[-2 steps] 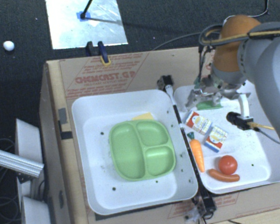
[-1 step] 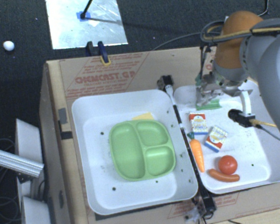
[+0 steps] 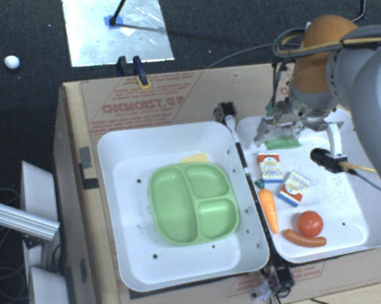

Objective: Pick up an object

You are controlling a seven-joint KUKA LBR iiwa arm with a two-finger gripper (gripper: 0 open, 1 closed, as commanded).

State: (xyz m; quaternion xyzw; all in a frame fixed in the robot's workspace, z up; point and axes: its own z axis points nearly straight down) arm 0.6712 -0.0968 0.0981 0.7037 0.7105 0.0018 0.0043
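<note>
My gripper (image 3: 280, 131) hangs low over the back left part of the right bin (image 3: 374, 228), just above a flat green object (image 3: 284, 144) that peeks out beneath it. Right in front of it lies a red and white carton (image 3: 270, 167). A second small carton (image 3: 294, 188) with blue and yellow print sits further forward. An orange carrot (image 3: 268, 210) lies along the bin's left wall. A red tomato (image 3: 310, 222) and a reddish sausage (image 3: 303, 238) rest near the front.
The left bin (image 3: 122, 191) holds a green compartment plate (image 3: 192, 203), with a yellow flat piece (image 3: 194, 159) behind it. A black divider (image 3: 243, 168) runs between the bins. The arm's grey body (image 3: 373, 110) covers the right bin's far right side.
</note>
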